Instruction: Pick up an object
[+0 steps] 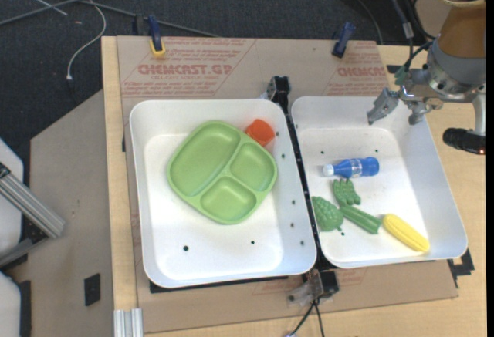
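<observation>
Bench: left bin (154,251) holds green tray (222,171); right bin (432,173) (bottle (352,167), corn (406,233)); hand (397,110) released.

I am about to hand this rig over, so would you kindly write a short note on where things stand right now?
Gripper: open, holding nothing, above the back edge of the right bin.
Right bin holds a blue bottle lying on its side, green toy vegetables and a yellow corn cob near the front.
Left bin holds a green divided plate with an orange object at its back edge.
Done: nothing picked yet.
Left: descend onto one object, close, lift. The bottle looks nearest.
</observation>
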Available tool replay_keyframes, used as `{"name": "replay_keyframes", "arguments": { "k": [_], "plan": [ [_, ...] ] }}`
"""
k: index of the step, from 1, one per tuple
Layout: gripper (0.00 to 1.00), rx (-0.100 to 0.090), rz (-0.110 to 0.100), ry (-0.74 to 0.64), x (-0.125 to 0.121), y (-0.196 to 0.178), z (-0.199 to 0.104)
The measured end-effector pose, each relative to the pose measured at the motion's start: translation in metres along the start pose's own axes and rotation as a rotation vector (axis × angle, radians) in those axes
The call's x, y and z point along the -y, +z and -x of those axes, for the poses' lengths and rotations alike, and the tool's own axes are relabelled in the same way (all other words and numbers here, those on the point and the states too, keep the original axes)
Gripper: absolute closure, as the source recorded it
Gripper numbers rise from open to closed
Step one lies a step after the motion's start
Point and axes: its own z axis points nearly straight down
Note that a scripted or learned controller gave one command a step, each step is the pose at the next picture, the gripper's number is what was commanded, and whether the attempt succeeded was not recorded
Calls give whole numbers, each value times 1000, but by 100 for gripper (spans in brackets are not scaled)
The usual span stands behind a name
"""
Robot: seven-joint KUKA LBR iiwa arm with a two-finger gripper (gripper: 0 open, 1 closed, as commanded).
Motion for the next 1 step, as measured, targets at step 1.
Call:
{"name": "replay_keyframes", "arguments": {
  "k": [1],
  "plan": [
    [0,0,0,0,0,0,0]
  ]
}}
